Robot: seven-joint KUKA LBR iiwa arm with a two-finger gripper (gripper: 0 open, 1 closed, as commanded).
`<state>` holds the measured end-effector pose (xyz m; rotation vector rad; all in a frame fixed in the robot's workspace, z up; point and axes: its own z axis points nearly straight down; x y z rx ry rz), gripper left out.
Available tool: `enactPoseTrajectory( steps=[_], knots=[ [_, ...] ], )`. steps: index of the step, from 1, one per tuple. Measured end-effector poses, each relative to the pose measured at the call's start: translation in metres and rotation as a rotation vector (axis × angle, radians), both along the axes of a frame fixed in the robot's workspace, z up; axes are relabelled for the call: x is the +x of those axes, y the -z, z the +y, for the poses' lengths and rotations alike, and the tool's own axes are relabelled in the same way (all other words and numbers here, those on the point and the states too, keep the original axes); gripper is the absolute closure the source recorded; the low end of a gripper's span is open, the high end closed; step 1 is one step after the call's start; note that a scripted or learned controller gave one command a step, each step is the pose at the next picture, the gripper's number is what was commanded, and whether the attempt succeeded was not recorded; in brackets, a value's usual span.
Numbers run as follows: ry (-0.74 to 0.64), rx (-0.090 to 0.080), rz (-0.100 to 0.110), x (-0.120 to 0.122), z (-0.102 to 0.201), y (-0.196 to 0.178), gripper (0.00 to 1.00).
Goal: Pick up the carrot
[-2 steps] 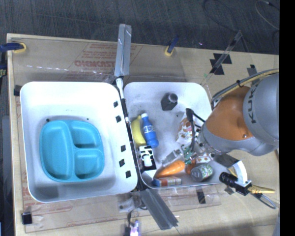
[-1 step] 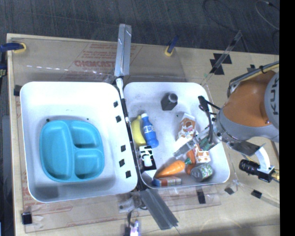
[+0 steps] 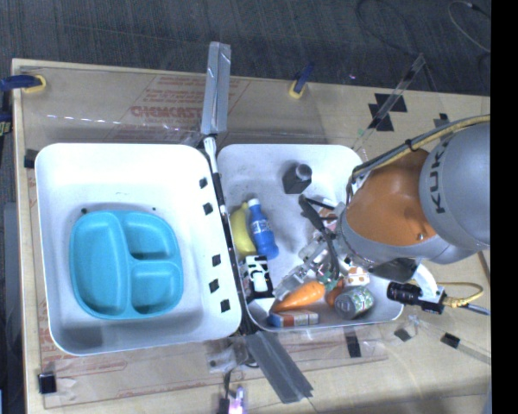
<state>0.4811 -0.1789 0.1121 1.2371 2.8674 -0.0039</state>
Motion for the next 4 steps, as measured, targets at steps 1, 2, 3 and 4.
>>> enactPoseTrajectory(
  steps=[1,2,3,4],
  knots=[
    [0.002,0.009,0.015,-0.004,0.0,-0.058,0.0],
    [-0.169,0.01,0.013,-0.002,-0.024,0.017,0.0],
    [-0.173,0.01,0.012,-0.001,-0.023,0.007,1.0],
    [-0.173,0.01,0.012,-0.001,-0.024,0.007,0.0]
  ],
)
